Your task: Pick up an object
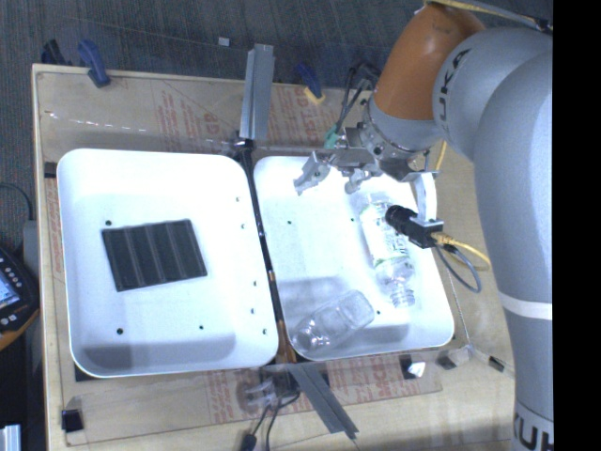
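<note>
Pincer (331, 170) poised over the far end of the right bin (282, 252), fingers spread apart with one grey fingertip (308, 178) reaching left and the other (362, 178) toward the right, nothing between them and nothing touched as far as can be seen. Mounted below the orange band (413, 64) of the grey arm (507, 158), entering from the right. Clear plastic bottle (387, 247) lying flat along the right side of the right bin, long axis running from far to near, cap end apparently toward the near wall, label end up near the pincer's right fingertip; partly crossed by a black fitting (411, 225) on the arm's wrist. Second clear, crumpled plastic item (331, 319) lying in the near part of the same bin, long axis slanted from near-left to far-right, well apart from the pincer. Dark ribbed rectangular piece (153, 254) flat in the left bin (94, 336), long side running left to right with a slight tilt. Both bins side by side on the bench (141, 111), touching along the middle divider.
</note>
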You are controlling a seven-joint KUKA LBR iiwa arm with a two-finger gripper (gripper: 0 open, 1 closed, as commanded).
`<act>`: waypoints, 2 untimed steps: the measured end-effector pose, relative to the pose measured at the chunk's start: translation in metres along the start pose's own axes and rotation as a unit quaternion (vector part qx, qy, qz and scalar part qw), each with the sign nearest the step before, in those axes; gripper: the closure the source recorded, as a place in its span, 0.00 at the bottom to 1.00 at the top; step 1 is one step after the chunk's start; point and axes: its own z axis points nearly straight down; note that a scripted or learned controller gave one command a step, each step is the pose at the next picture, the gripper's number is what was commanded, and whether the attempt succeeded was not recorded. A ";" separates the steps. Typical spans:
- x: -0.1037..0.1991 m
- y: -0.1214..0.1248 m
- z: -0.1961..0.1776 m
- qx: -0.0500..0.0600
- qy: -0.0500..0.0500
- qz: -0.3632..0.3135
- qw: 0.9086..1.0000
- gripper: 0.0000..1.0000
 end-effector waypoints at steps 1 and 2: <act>-0.062 -0.007 0.015 -0.002 -0.001 0.114 0.993 0.00; -0.079 -0.051 -0.012 -0.001 0.000 0.047 0.999 0.00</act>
